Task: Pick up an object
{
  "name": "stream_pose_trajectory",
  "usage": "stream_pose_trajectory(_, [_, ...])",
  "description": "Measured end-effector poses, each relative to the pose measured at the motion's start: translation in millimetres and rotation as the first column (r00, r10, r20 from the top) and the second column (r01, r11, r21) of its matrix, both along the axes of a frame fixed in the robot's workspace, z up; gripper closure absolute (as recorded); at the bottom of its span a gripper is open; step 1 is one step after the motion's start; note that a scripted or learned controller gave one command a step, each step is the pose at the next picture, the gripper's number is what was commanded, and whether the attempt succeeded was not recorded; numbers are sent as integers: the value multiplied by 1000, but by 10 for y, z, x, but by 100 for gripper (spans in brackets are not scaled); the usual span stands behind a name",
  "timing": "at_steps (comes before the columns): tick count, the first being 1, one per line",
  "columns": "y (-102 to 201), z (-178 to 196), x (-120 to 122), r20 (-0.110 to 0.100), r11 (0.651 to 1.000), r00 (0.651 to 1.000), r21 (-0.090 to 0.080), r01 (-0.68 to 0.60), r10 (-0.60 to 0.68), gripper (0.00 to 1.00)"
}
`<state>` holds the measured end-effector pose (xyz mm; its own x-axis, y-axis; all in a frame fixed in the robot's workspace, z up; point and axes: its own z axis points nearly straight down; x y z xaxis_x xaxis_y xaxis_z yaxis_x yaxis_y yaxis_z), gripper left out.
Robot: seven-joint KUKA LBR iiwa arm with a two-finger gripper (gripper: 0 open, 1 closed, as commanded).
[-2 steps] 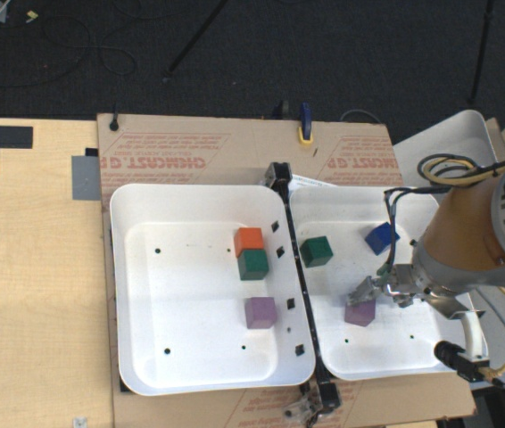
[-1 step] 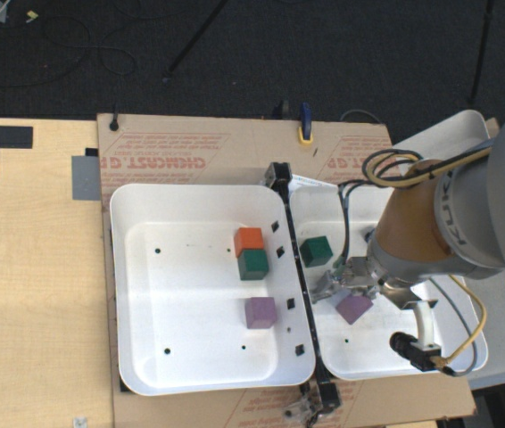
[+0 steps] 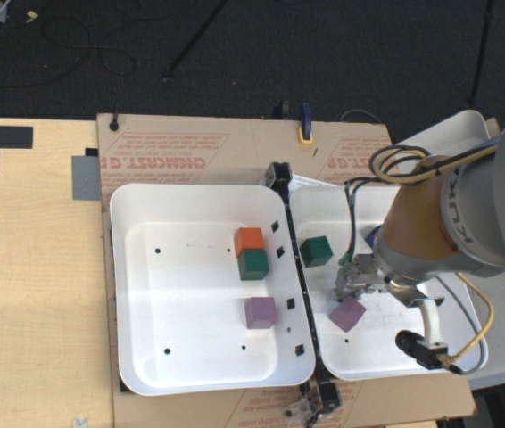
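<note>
Lighting: even, diffuse, from overhead; moderately bright on the bench, falling off sharply to the dark floor behind the left bin point(image 3: 136, 239). Glare: the left bin's white floor reads near blown-out, faint sheen along its rounded rim; the bin to its right is the same. Shadows: soft and short, a thin dark edge under the orange block point(image 3: 249, 240) inside the left bin, and a broader soft shade beneath the arm point(image 3: 431, 221) to the right of it. Sharpness: mildly soft overall, coarse resolution; printing on the cardboard behind the left bin is barely legible. Distortion: slight slant, no marked bending at the edges.
</note>
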<state>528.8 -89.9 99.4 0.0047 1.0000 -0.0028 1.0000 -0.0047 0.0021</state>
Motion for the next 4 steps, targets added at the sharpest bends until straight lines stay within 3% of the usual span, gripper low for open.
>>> stream_pose_trajectory(1, [520,2310,372,15,1000,1000,3,-10,10,100])
stream_pose_trajectory(2, [561,1557,-13,-13,1000,1000,4,-5,5,100])
stream_pose_trajectory(3, [217,1363,-260,-9,1000,1000,3,-1,1,100])
stream_pose_trajectory(4, [-628,-187,-93,-5,1000,1000,0,3,-3,100])
